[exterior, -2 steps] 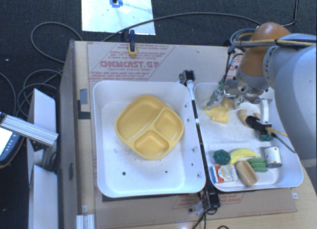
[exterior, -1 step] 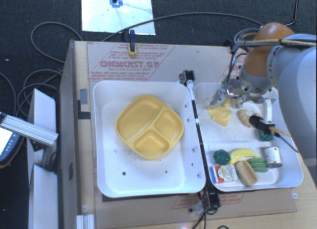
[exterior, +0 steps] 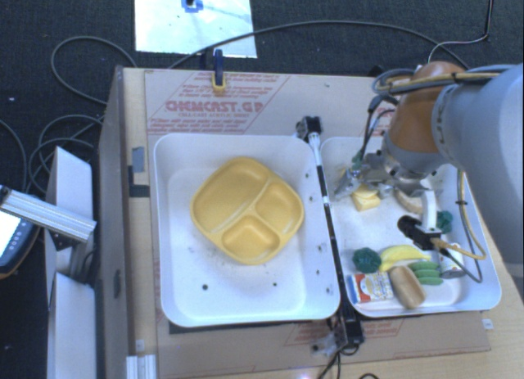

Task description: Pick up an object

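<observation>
Nearest the camera, at the front of the right white bin (exterior: 483, 291), lay a red-and-white flat packet (exterior: 370, 287), a tan bread-roll-shaped toy (exterior: 407, 286), a green pea-pod toy (exterior: 426, 272), a yellow banana toy (exterior: 403, 254) and a green broccoli toy (exterior: 367, 259); the left white bin (exterior: 184, 287) held a yellow compartment plate (exterior: 247, 209). The two-finger gripper (exterior: 365, 179) sat low over a pale yellow cheese-like block (exterior: 366, 200) toward the back-left of the right bin; its fingers looked spread apart w/ nothing between them, though that was hard to read at this res. Approach step, prob.; next it'd need to drop, straddle the block, close. Block's long axis ran approx. left-right across the view, slightly tilted; no distinct front end.
</observation>
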`<state>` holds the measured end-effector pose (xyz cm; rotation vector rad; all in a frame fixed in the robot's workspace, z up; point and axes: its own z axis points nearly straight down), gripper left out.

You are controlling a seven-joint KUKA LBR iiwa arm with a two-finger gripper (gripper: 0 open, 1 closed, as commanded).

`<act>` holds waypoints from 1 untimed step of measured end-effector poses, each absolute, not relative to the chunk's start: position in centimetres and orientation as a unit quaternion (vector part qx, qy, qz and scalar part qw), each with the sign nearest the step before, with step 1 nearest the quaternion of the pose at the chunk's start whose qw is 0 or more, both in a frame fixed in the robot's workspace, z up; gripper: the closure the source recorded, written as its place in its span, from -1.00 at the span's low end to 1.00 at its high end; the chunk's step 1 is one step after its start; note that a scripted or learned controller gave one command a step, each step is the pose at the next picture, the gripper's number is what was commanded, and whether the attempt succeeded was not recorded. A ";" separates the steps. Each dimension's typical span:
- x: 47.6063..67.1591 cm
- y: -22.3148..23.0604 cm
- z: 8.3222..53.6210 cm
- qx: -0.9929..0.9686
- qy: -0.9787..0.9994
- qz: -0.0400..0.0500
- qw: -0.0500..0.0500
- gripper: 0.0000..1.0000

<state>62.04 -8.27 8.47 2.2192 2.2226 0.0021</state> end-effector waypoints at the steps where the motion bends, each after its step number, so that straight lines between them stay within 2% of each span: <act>1: 61.7 -12.5 8.5 0.706 0.708 0.000 0.001 -1.00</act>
